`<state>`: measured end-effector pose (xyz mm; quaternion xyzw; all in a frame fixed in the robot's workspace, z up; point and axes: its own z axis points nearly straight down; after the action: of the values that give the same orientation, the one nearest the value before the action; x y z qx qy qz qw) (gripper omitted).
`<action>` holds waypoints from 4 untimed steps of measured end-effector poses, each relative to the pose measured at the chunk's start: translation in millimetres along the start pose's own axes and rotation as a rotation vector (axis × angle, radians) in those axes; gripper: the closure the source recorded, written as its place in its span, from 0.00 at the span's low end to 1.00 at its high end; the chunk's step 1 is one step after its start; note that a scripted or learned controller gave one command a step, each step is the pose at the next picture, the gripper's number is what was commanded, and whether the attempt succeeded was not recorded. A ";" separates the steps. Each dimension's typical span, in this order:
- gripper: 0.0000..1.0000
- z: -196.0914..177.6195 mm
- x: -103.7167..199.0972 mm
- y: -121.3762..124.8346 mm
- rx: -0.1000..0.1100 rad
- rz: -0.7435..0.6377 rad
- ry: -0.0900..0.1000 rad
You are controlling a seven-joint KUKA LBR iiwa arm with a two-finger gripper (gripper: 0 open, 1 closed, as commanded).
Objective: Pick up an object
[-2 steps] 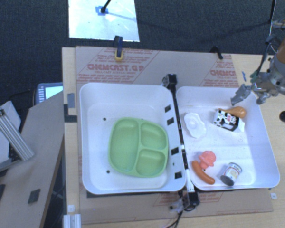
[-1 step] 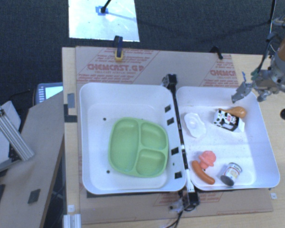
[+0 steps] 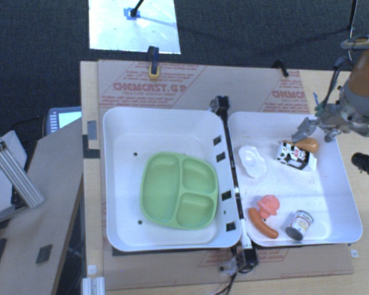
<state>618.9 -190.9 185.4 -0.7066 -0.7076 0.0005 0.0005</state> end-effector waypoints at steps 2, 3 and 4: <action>0.00 97.8 9.1 5.3 -0.002 -0.003 0.001; 1.00 84.2 8.4 7.1 -0.008 -0.004 -0.002; 1.00 20.1 6.5 13.6 -0.010 -0.004 -0.003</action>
<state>632.4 -184.4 165.3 -0.7053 -0.7089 -0.0022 -0.0041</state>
